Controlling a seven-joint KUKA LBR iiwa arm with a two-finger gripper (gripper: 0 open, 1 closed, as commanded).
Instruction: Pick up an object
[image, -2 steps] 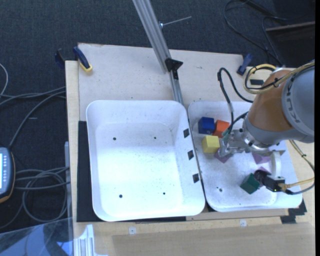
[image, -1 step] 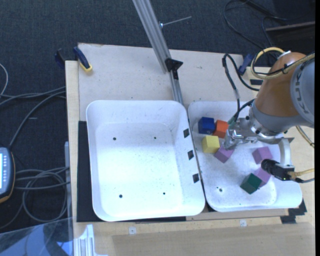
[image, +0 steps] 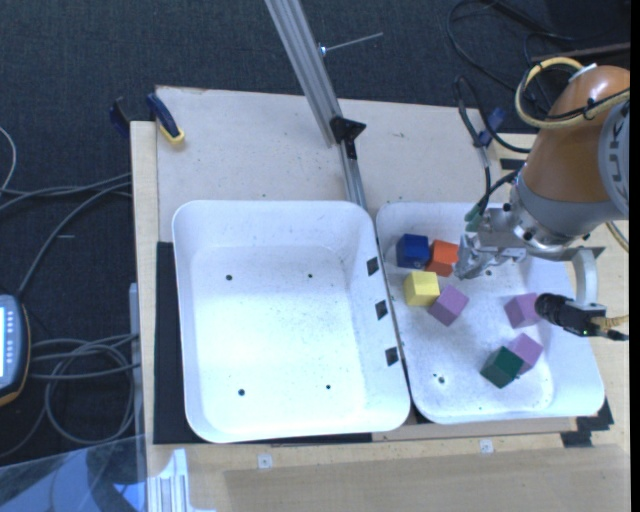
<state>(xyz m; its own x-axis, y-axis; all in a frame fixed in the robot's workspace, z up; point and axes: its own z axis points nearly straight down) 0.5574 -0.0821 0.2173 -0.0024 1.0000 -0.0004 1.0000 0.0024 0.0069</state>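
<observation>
The right bin holds several small blocks: a blue one, an orange one, a yellow one, a purple one, another purple, a third purple and a green one. My gripper hangs low over the bin's upper middle, just right of the orange block and close against it. No block shows between its fingers.
The left bin lies beside the right one, with a row of black clips on the shared rims. A slanted metal pole rises behind the bins. Cables lie on the floor at left. A blue-and-yellow clamp grips the board's far left corner.
</observation>
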